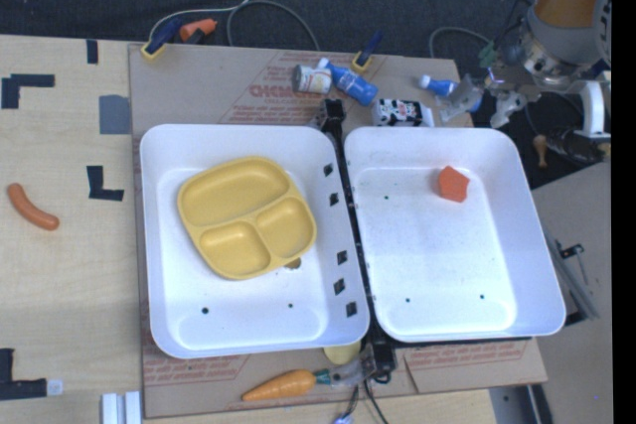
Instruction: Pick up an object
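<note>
A small orange-red block lies in the right bin, near its far edge. A yellow divided plate lies in the left bin, with a small dark item peeking out under its near right edge. My gripper hangs above the bench just beyond the right bin's far right corner, up and to the right of the block. Nothing shows between its fingers.
Small bottles and clamps lie on the cardboard behind the bins. A toy carrot lies in front of the left bin, and a toy sausage on the wooden table at far left. Cables run along the back.
</note>
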You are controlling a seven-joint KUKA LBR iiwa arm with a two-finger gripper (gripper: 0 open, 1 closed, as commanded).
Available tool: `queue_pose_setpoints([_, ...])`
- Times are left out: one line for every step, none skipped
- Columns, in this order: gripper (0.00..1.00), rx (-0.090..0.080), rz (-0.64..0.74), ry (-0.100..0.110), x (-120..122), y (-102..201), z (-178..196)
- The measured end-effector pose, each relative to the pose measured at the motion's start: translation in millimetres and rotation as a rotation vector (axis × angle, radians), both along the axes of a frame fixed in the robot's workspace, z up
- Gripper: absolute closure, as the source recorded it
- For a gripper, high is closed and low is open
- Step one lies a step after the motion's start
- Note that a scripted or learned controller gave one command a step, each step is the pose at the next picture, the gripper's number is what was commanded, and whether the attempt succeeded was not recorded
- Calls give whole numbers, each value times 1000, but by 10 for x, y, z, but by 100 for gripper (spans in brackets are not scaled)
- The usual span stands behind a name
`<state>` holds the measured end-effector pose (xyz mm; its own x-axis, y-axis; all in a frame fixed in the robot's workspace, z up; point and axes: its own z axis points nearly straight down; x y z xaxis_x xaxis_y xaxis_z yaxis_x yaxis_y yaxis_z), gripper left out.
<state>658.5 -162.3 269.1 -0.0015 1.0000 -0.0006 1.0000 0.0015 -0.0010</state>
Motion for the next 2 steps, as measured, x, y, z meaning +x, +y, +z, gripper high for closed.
queue_pose_setpoints([0, -1, -5, 4, 84, -651, -692])
queue_pose_setpoints([0, -2, 0, -3, -369, -430, -1880])
